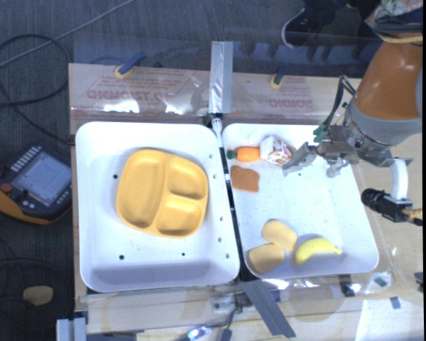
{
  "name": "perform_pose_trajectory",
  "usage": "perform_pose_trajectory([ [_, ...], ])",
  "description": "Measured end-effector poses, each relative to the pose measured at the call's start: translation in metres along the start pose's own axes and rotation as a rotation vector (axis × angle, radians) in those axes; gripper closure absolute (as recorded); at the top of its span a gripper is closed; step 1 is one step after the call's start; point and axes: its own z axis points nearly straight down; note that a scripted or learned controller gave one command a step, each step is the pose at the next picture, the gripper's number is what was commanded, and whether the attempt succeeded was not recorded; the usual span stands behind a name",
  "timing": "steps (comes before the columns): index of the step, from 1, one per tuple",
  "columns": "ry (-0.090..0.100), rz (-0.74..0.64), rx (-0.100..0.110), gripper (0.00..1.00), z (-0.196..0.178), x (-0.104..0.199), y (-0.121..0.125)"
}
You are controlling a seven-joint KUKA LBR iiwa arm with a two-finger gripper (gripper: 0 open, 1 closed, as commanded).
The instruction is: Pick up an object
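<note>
Two shallow white bins are seen side by side on the tabletop [82, 94], the left bin [92, 261] and the right bin [355, 212] touching along a central divide.

In the left bin a yellow compartment tray [162, 192] is found lying near the middle, slightly tilted in plan, with one large section and two smaller ones.

In the right bin several objects are recorded. A small carrot [246, 154] lies at the far left corner, just beside the dividing rim. A crumpled white packet [275, 150] with red marking lies next to it along the far edge. A brown flat piece [245, 180] lies just below the carrot, near the left wall. Toward the near edge, two tan rounded pieces [272, 246] are seen touching one another, and a banana [315, 249] lies just beside them on the right.

The arm [390, 77], grey with an orange band, is seen reaching in from the right over the far right corner of the right bin. The gripper [318, 158] is positioned above the bin floor, just right of the white packet. Its fingers [298, 162] are seen spread apart, and nothing is observed between them.

A handheld controller [32, 183] is noted on the floor, left of the tabletop.
</note>
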Motion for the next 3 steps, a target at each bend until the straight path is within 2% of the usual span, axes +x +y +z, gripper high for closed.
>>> perform_pose_trajectory([
  [1, 0.001, -0.092, 0.001, 0.0, 0.116, 0.006, 0.03],
  [2, 0.003, -0.198, 0.016, 0.0, 0.178, -0.018, 0.1],
  [3, 0.003, -0.19, 0.059, 0.0, 0.179, -0.015, 0.114],
])
